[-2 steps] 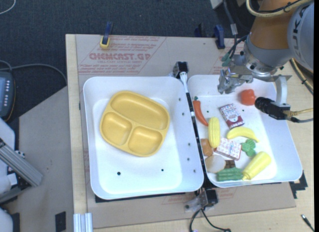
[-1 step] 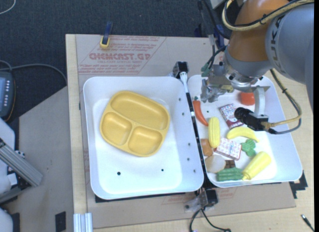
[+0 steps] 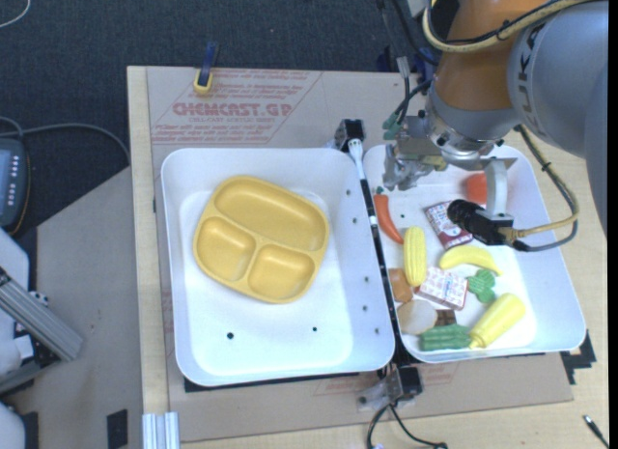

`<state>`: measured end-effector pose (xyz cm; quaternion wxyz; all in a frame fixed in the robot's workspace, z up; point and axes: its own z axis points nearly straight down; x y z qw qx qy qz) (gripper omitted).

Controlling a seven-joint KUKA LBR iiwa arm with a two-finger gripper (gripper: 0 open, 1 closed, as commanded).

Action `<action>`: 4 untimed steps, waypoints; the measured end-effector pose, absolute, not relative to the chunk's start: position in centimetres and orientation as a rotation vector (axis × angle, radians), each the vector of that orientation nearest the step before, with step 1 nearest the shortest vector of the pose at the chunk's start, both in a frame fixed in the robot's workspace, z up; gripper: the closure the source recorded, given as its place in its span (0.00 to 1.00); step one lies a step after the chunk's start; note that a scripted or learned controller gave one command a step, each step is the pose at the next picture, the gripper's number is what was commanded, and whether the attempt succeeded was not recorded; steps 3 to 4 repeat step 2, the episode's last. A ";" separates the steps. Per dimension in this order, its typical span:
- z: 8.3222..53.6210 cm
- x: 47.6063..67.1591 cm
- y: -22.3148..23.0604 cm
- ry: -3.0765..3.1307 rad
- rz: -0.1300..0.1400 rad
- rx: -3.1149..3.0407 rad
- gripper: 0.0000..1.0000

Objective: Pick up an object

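The hand hovers over the right bin of toy food (grip state unclear); the left bin holds a yellow tray.

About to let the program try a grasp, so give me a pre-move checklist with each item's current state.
1. Pincer over the right bin, near its upper-left corner: ok.
2. Something held already: cannot tell.
3. Target right below the pincer: not ok; the orange carrot lies just beneath it in the picture, against the bin's left wall.
4. Toys spaced for a clean grasp: not ok; the corn cob, banana and green piece are crowded.
5. Yellow tray in the left bin, away from the arm: ok.
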<state>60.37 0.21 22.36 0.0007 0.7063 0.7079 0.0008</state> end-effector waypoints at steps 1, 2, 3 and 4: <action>22.9 60.6 -1.3 2.219 0.002 2.221 1.00; 23.0 59.0 -1.2 2.222 -0.003 2.225 1.00; 23.0 59.0 -1.2 2.222 -0.003 2.225 1.00; 23.0 59.0 -1.2 2.222 -0.003 2.225 1.00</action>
